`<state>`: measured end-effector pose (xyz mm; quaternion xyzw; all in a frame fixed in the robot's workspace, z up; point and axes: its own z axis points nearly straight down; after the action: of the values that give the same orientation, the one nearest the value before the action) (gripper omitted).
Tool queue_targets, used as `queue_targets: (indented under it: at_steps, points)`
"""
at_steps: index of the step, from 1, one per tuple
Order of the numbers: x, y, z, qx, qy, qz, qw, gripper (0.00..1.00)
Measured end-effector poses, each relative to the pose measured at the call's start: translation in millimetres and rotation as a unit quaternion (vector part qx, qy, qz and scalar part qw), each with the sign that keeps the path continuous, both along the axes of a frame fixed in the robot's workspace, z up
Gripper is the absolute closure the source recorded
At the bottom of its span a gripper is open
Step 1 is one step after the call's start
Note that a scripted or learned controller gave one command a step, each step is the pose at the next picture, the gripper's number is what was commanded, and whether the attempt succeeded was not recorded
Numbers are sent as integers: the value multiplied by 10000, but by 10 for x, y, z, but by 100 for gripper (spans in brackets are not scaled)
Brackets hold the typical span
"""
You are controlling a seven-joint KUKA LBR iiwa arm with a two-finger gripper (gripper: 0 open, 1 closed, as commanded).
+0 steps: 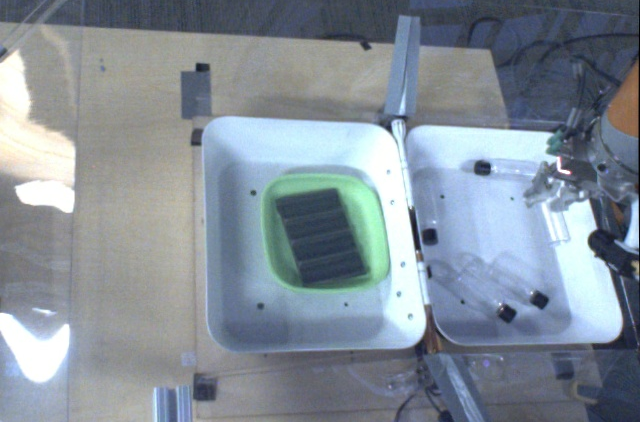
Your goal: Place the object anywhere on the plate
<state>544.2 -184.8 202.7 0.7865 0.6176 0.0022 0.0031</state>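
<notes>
Nearest the camera, in the right bin (600, 325), two clear plastic tubes with black caps (500, 288) lay side by side toward its near wall, well right of the green plate (375, 220). A small black cap (429, 235) sat just inside that bin's left wall, between the tubes and the plate. The plate rested in the middle of the left bin (230, 240), square with rounded corners, bright green, and it carried a dark ribbed rectangular block (320, 236) set at a slight slant. Farther back, right of the plate, another clear tube (500, 168) lay near the right bin's far wall. The claw (556, 187) hung over the right bin's right side; whether it was spread or pinching anything could not be told. A grey post (403, 65) stood on the tabletop (120, 210) beyond the bins.
</notes>
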Motion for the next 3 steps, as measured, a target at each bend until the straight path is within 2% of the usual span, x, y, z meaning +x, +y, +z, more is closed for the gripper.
queue_targets:
  at_steps: [1, 2, 3]
  points:
    - [-347, 678, -265, 7, 23, 800, 9968, 100]
    - [-425, 1367, -180, 9, 19, 1042, 9946, 100]
    - [-256, 1943, -175, 6, 7, 1467, 9892, 100]
